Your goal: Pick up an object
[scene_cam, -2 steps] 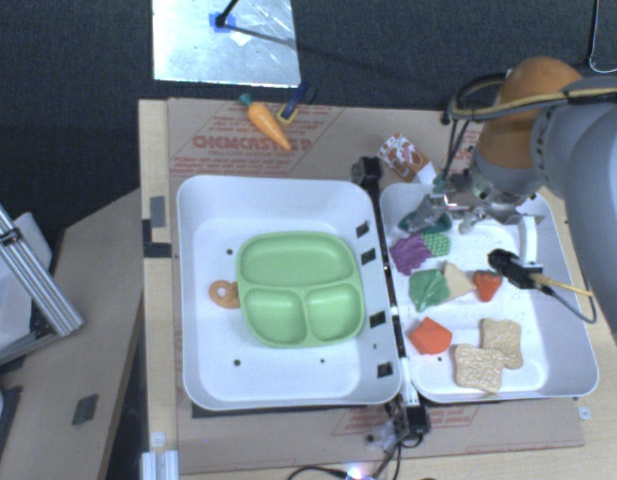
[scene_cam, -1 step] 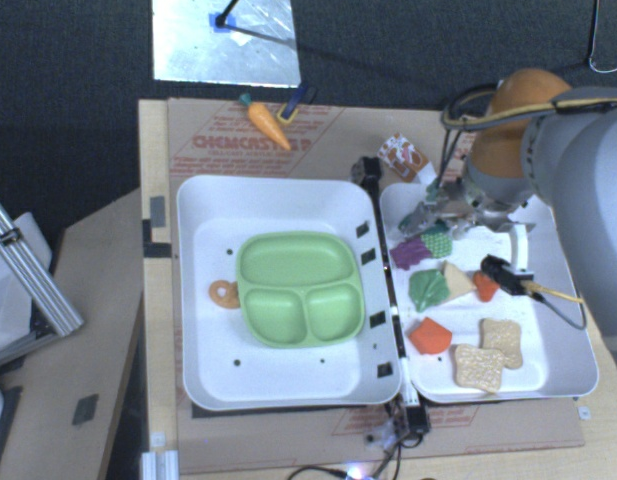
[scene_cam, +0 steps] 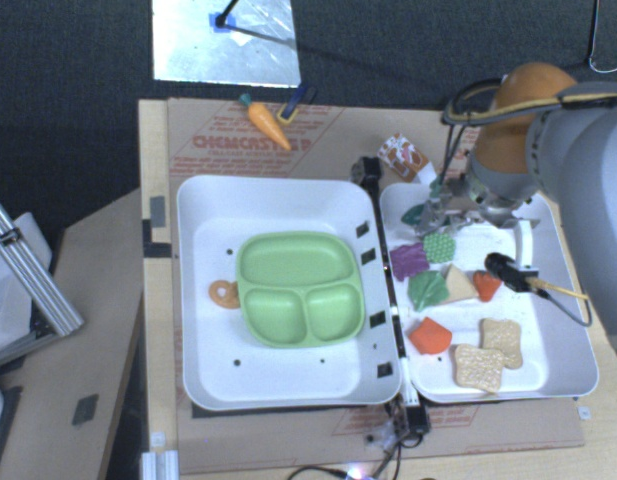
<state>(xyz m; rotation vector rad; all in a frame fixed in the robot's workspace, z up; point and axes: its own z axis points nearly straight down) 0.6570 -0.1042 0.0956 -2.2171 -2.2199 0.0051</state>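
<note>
Where the gripper point(scene_cam: 440, 211) hangs low in the right bin point(scene_cam: 568, 368), a green dotted, rounded toy point(scene_cam: 439, 245) lies just beneath it, long axis apparently running toward the bin's near edge; whether the pincer grips anything cannot be told.

text: red print "CHEMCAST" | on: cardboard sheet point(scene_cam: 318, 128) under the bins, on the tabletop | letters after that blurred, partly hidden by toy carrot point(scene_cam: 268, 125) | print on sheet's front edge: too small to read
</note>
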